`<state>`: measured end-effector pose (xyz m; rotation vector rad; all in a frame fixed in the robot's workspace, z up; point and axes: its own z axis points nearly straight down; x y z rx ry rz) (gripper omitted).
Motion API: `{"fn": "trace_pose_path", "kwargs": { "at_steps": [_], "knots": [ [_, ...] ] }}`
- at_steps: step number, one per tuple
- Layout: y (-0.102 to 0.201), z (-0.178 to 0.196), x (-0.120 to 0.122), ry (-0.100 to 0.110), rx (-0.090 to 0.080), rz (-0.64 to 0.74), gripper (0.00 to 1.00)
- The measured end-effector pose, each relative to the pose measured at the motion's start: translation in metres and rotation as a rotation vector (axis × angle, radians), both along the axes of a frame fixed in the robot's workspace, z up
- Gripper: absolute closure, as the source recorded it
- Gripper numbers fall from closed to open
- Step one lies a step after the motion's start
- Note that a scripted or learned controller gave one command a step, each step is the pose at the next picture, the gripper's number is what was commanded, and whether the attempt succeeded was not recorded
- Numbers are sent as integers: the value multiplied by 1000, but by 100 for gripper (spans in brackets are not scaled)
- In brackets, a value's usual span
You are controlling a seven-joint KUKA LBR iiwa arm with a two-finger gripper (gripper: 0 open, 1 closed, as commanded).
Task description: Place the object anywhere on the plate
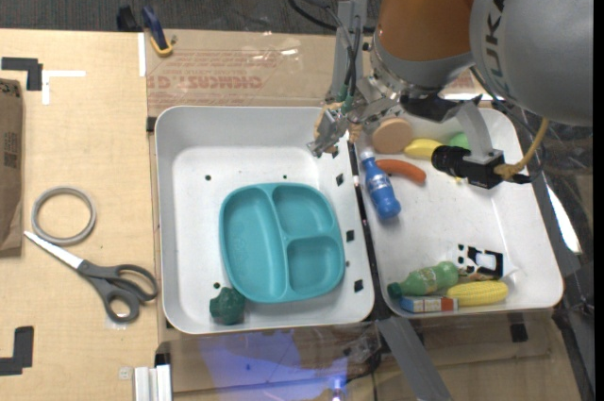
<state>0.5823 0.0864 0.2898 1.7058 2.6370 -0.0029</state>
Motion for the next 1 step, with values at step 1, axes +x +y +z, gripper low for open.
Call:
{"fn": "trace_pose_path", "kwargs": {
  "at_steps": [1],
  "knots": [
    [67, -44, -65, 3, 0, 67, 100]
  ]
}}
